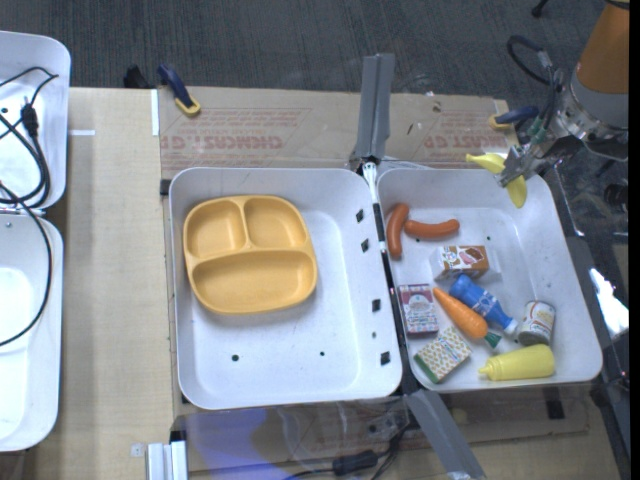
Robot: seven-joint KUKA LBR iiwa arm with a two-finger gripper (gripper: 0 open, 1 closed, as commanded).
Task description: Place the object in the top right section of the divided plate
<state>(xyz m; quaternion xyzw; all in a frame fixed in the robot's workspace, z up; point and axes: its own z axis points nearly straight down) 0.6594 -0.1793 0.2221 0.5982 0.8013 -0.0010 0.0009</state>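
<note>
Bench, dark carpet beyond; two white bins [200, 368]; gripper [522, 168] clamps banana [500, 171] above right bin's far corner; plate [250, 253] left

Light is even and fairly bright over the whole bench, diffuse, seemingly from overhead. The two white bins [270, 368] are close to washed out, yet their rims and floor holes stay readable. Shadows are soft and short: a faint one hugs the yellow plate [250, 253] along its lower edge, and small ones sit under the items in the right-hand bin. The dark floor along the top of the frame is dim and grainy. A bluish glare shows at the bottom centre. The arm [610, 58] at the upper right looks slightly soft. Fine detail on small packages is smeared.
</note>
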